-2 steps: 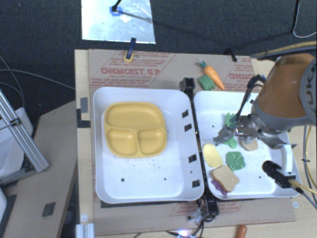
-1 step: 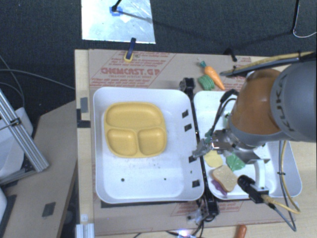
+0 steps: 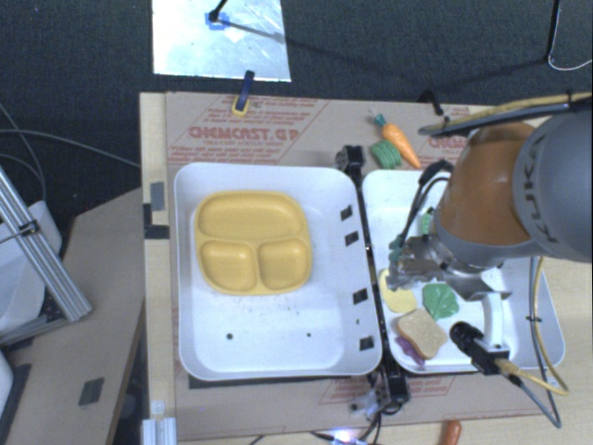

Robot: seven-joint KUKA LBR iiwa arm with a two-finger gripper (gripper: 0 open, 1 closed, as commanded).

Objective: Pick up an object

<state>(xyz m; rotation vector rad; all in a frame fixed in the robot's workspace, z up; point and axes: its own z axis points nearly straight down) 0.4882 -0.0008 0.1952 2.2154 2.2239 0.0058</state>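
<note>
Hovering low in the right bin (image 3: 552, 334), the gripper (image 3: 413, 267) sits at centre-right of the frame; how far it is open I cannot tell. Just below it lie a yellow disc (image 3: 399, 299), a green leaf-shaped toy (image 3: 439, 298) and, lower still, a toy bread slice (image 3: 420, 334).

Red print "CHEMCAST GP" reads on the brown cardboard sheet (image 3: 243, 133) under my bins; "KUKA" on my grey arm (image 3: 545, 197).
</note>
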